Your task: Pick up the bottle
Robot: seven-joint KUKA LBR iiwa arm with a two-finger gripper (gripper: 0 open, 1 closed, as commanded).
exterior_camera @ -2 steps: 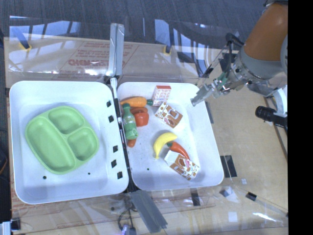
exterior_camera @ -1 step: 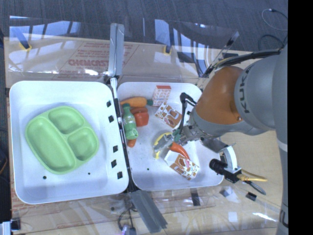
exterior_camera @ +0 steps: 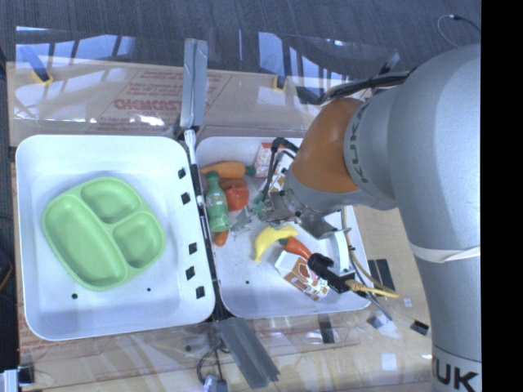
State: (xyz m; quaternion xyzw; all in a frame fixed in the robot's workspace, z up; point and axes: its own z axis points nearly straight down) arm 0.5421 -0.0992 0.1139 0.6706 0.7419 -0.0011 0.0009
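Camera view, from above and at a slant: the grey arm (exterior_camera: 425,170) with its orange band (exterior_camera: 327,149) enters from the right and bends down over the right bin (exterior_camera: 245,296), covering much of that bin's middle and far side. Beside it, the left bin (exterior_camera: 49,300) carries a green divided plate (exterior_camera: 102,231). Both bins rest on the surface (exterior_camera: 106,96).

The hand (exterior_camera: 255,211) hangs low over the right bin, near its left half; its tips blur into the clutter beneath, so whether it is wide or narrow cannot be told, and nothing is seen between its tips.

The bottle (exterior_camera: 216,207), green with a darker cap, lies in the right bin close against the left wall, its long axis running roughly along that wall, cap toward the far side. It sits just beside the hand, on the side toward the left bin. By this judgement, the coming move calls for a short shift toward the wall and a closing across the bottle's narrow width.

Smaller items crowd it: a red tomato-like piece (exterior_camera: 236,194) touching or nearly touching its flank, an orange carrot (exterior_camera: 226,170) at its cap end, a banana (exterior_camera: 270,239) and a small carton (exterior_camera: 301,276) nearer the front. The wall and the red piece leave little room, so a miss or a nudge is likely.
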